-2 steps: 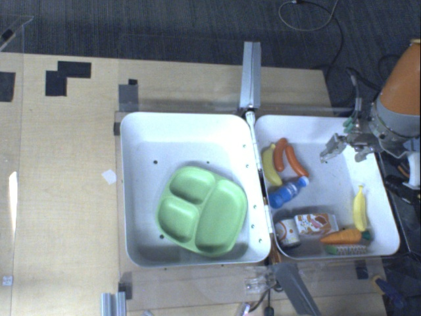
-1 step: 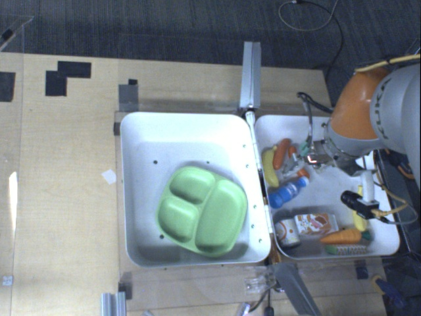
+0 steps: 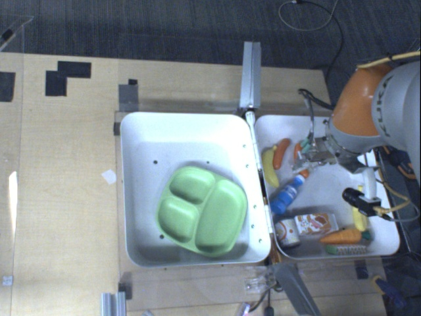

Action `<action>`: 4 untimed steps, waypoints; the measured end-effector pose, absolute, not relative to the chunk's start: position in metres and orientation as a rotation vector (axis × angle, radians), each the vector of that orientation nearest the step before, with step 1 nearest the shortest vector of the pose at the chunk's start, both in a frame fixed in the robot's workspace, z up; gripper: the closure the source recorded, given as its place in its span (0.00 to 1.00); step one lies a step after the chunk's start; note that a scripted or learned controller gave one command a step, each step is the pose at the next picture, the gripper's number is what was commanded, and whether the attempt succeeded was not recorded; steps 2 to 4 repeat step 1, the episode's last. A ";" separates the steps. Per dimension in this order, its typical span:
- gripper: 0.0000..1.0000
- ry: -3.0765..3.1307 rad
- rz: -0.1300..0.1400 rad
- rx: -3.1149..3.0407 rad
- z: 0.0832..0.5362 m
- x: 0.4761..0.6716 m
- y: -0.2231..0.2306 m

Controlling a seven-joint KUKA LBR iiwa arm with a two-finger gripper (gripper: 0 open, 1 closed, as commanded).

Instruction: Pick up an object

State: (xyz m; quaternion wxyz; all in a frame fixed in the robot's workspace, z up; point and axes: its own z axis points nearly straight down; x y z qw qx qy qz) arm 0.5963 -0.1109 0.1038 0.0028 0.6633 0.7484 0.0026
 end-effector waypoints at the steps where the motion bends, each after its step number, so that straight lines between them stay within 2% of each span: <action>1: 1.00 2.169 0.003 2.269 0.208 0.629 -0.034; 4: 1.00 2.169 0.003 2.269 0.208 0.629 -0.034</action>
